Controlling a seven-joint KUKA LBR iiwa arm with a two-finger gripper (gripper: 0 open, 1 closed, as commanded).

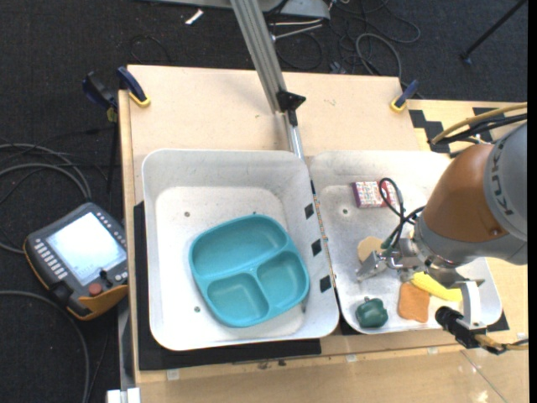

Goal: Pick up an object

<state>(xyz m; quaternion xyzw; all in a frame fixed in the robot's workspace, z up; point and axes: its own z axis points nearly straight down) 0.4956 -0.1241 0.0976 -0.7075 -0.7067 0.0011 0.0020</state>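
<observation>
So from where I'm standing the left bin (168, 191) has a teal divided tray (249, 269) in it, three compartments, smooth plastic, sitting a bit skewed; a handheld pendant (77, 259) with a lit screen lies on the dark floor off to the left. The right bin (344, 196) is the busy one: a small pinkish patterned packet (367, 193) near the back, a tan roundish piece (369, 248) mid-bin, a dark green lumpy thing (372, 312) at the front edge, an orange block (413, 302) just beside it with a yellow piece (432, 286) touching its top. The arm (470, 208) comes in from the right, orange band bulging over the bin; the gripper (375, 264) hangs low beside the tan piece, metal fingers look spread apart with nothing between them.
</observation>
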